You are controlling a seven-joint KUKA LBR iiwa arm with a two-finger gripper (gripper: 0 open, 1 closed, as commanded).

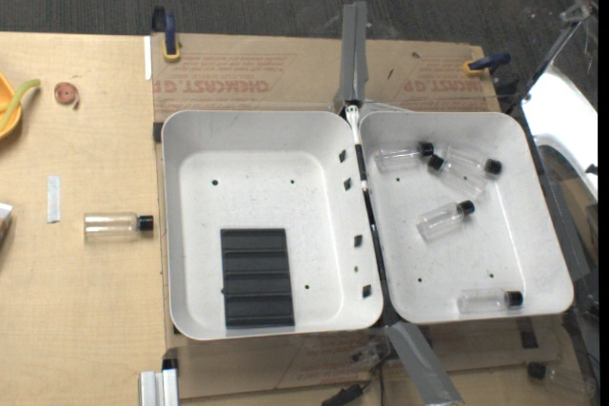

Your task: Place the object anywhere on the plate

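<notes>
A black ribbed plate [257, 278] lies flat in the front part of the left bin [190, 157]. Several clear vials with black caps lie on their sides in the right bin [542, 204]. One vial [443, 220] is near the bin's middle. Another vial [488, 301] rests by the front wall. The remaining vials [398, 158] [466, 166] are grouped toward the back.
One more clear vial [114, 223] lies on the wooden bench left of the bins. Near it are a white strip [53, 200], a small brown disc [65, 93] and a yellow object [11, 105] at the left edge. Clamps [166, 33] [485, 64] hold the cardboard behind the bins.
</notes>
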